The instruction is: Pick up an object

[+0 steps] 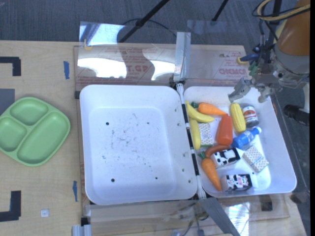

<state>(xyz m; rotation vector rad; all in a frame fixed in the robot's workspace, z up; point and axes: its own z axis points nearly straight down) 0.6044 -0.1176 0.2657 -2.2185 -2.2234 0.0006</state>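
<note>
Camera view: right bin (281, 177) packed: carrots (211, 173), bananas (196, 113), corn (237, 117), bottle (245, 138)

Two bins are set side by side on the bench (39, 58), the left bin (133, 107) beside the right bin (280, 156). Toy foods are heaped in the right bin: bananas (196, 117) along its left wall, a corn cob (237, 117) toward the back, and a carrot (210, 173) toward the front. A divided plate (32, 130) lies on the bench, well left of both bins.
</note>
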